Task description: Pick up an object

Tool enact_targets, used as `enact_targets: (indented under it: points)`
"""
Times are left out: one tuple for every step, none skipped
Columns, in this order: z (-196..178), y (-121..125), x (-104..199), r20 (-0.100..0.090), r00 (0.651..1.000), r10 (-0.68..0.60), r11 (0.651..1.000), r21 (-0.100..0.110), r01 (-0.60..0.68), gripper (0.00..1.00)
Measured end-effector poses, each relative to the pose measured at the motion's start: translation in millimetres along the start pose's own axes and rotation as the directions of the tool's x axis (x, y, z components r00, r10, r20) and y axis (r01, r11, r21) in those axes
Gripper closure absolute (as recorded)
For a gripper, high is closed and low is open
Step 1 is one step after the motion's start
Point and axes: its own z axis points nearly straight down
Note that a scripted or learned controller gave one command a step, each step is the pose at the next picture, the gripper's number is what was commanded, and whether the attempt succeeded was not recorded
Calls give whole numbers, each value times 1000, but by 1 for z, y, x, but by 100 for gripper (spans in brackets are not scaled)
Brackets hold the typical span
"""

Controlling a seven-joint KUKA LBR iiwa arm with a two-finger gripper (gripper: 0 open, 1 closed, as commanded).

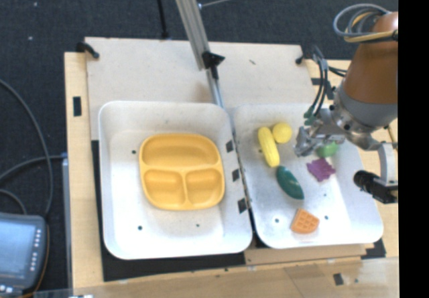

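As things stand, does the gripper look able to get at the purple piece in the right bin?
Probably yes. The gripper hangs over the right bin, just left of the purple piece, which lies apart from the dark green item with nothing on top.

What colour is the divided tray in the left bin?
Yellow-orange; the tray shows clearly in the camera view.

We observe one arm [370, 76] entering from the right of the camera view, its orange band uppermost and the grey wrist section below it, angled down and to the left. Cables loop above the band and trail down along the wrist. The hand [306, 143] sits at the lower left end of the wrist, low over the right bin. We cannot determine the state of its grip from this view.
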Motion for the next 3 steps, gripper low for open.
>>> enact_targets:
  points:
    - [-3,2,53,-1,1000,-1,1000,1,1,100]
    - [-2,4,104,-1,1000,0,1000,2,0,100]
    - [14,18,150,0,1000,1,1000,2,-1,100]
